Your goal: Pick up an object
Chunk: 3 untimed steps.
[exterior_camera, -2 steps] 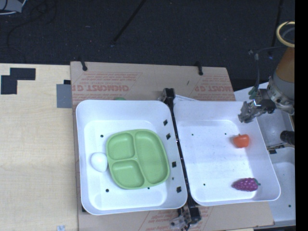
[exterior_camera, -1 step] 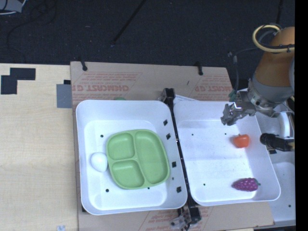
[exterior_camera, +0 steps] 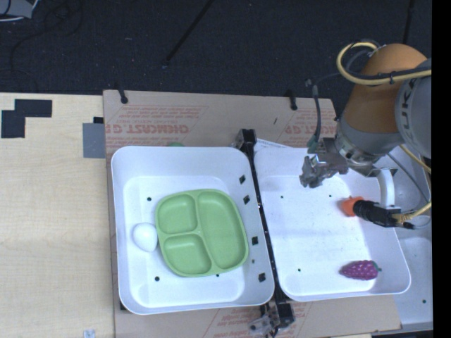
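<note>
Pale desk (exterior_camera: 49, 210) carries both bins; my pincer (exterior_camera: 311, 177), grip unreadable, hangs over the right bin (exterior_camera: 310, 259), well apart from the grapes (exterior_camera: 360, 270).

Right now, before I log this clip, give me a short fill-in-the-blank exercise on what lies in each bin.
1. The green divided plate lies in the ____ bin.
2. The white egg sits against the plate's ____ edge.
3. The purple grape bunch lies in the right bin's near-____ corner.
4. The tool hovers over the ____ bin.

Missing words: left; left; right; right
</note>
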Each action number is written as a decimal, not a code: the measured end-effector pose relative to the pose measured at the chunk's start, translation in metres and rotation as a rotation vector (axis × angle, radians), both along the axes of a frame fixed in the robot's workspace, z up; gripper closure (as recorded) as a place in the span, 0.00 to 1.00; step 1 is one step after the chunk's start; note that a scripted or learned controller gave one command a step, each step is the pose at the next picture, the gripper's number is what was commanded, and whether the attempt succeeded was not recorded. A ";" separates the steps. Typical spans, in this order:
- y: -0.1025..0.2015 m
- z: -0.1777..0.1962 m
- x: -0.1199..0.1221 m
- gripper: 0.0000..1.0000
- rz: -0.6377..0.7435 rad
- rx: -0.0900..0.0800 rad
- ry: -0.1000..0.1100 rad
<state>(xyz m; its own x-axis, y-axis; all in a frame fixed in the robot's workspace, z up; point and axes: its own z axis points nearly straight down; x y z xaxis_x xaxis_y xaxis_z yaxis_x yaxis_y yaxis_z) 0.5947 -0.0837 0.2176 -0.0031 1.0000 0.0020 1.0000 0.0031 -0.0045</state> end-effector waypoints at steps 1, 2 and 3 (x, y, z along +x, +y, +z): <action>0.047 -0.007 -0.001 1.00 0.001 0.000 0.000; 0.097 -0.010 0.010 1.00 0.001 0.000 -0.002; 0.144 0.006 0.009 1.00 0.001 0.000 -0.002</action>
<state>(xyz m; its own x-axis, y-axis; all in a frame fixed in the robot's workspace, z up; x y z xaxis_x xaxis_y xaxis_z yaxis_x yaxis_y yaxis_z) 0.6037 0.0608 0.2233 -0.0044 1.0000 0.0017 1.0000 0.0044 -0.0020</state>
